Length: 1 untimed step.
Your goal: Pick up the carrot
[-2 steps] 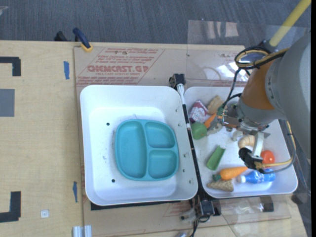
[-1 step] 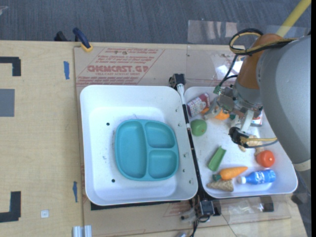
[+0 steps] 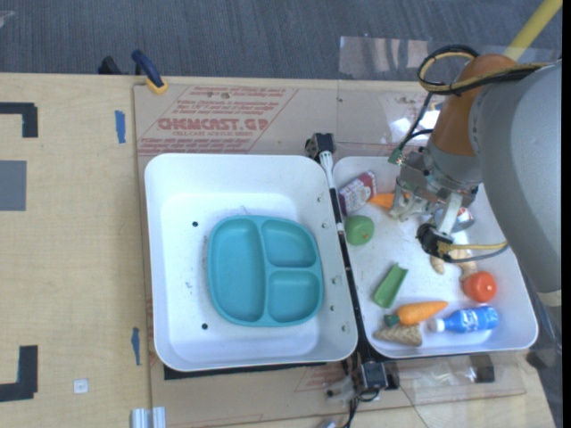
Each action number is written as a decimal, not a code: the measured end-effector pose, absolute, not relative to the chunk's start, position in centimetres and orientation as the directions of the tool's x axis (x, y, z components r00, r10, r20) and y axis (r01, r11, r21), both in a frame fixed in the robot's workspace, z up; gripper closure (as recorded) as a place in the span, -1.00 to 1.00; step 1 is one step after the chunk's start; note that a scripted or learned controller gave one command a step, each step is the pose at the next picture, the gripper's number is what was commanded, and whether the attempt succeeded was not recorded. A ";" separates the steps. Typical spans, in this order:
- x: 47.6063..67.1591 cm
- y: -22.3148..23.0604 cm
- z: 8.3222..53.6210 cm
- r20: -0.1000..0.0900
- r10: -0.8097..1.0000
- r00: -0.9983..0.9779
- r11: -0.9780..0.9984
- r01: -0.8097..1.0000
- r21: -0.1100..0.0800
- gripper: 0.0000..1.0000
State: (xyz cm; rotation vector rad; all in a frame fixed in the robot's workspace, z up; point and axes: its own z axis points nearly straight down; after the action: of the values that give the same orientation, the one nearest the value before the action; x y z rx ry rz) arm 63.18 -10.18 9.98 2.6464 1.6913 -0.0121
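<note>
An orange carrot (image 3: 419, 311) lies on its side near the front of the right bin (image 3: 517, 333), between a green block (image 3: 390, 285) and a blue bottle (image 3: 468, 320). My gripper (image 3: 416, 205) is down in the back part of that bin, well behind the carrot and apart from it. A small orange piece (image 3: 382, 201) shows just left of the gripper; I cannot tell whether it touches the gripper.
In the right bin there are also a green ball (image 3: 359, 230), a maroon packet (image 3: 359, 189), a red tomato (image 3: 480, 285), a yellowish item (image 3: 462, 253) and a beige piece (image 3: 399, 333). The left bin (image 3: 169, 239) holds a teal divided plate (image 3: 265, 270).
</note>
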 end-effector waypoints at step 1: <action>63.2 -10.1 9.9 -0.007 0.908 0.420 -0.420 0.908 -0.004 -1.00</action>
State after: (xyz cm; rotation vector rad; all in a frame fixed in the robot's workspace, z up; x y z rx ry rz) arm 63.18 -10.13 9.93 2.6468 1.6921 -0.0122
